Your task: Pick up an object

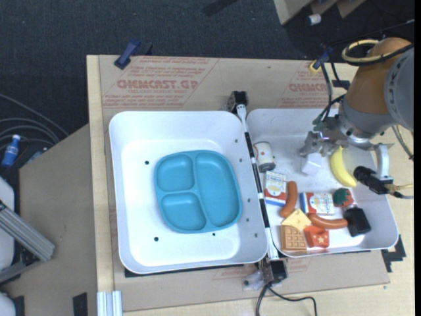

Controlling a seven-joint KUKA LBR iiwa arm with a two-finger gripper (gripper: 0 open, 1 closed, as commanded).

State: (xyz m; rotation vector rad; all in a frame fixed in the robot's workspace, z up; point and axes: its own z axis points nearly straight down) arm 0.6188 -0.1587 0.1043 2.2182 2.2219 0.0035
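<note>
Hovering over the right bin (388,232): gripper (314,151) sits low at the bin's far side, grey wrist and orange band of the arm (368,94) coming in from the right. Fingers point down-left toward a small white block (310,166) just under the tips; can't tell whether they're spread or closed, and can't tell if anything is between them. Banana (341,167) lies just right of the gripper, upright along the view, near the wrist. Small can with a red-and-white label (263,155) is on its side by the bin's left wall. Nearer the front, a cluster of toy food: white packet (273,182), sausage (289,199) tilted beside it, cheese wedge (297,218), waffle (294,238), a second sausage (327,222) lying crosswise, a red-and-white carton (321,203), a green piece (341,195), a black block (357,220) at the right. Left bin (131,242) holds a blue divided plate (197,191), three compartments, roughly centred, well apart from the gripper.
</note>
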